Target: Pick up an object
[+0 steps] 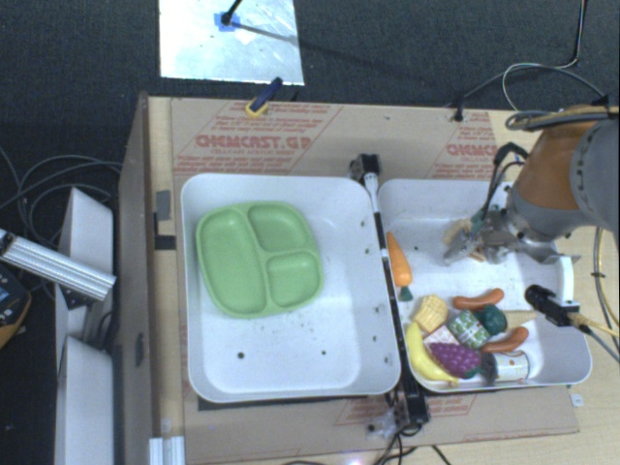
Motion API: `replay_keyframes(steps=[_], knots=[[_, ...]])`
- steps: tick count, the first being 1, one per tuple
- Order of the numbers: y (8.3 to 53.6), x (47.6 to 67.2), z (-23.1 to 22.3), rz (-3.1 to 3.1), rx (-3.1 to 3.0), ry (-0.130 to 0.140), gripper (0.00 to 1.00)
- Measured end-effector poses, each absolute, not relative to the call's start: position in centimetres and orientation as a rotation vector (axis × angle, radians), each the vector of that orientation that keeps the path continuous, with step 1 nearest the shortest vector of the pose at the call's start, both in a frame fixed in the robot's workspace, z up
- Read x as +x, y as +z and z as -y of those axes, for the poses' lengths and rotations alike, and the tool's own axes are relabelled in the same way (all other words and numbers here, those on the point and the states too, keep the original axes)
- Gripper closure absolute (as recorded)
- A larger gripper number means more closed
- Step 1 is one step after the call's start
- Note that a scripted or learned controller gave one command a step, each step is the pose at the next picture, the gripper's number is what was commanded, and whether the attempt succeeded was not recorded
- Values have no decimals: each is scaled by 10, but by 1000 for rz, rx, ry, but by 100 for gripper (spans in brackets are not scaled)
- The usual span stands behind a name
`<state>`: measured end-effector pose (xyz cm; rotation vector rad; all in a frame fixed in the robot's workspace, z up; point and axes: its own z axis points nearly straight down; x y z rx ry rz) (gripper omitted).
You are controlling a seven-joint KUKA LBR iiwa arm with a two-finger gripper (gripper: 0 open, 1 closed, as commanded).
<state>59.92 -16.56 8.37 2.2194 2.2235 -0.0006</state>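
My gripper [463, 243] hangs low over the upper middle of the right bin [426, 206], reaching in from the right on the grey arm with its orange band. A toy carrot [398, 261] lies along the bin's left wall. Heaped in the bin's near part are a corn cob [430, 311], a banana [419, 352], purple grapes [454, 358], a green patterned can [469, 328], two sausages [478, 299] and a small white can [511, 365]. The gripper stands apart from that pile, above bare bin floor.
The left bin [341, 361] holds a green sectioned plate [258, 258]. A metal divider with a clamp [367, 170] runs between the bins. Cables arch over the bench's back right, and a black fitting [549, 307] juts from the arm over the right bin's rim.
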Motion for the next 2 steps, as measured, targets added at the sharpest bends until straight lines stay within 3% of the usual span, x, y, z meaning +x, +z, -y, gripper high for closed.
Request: replay_keyframes(steps=[1, 2], knots=[[85, 621, 165, -2223, 2215, 3, 0], [125, 611, 168, -2221, 2217, 3, 0]])
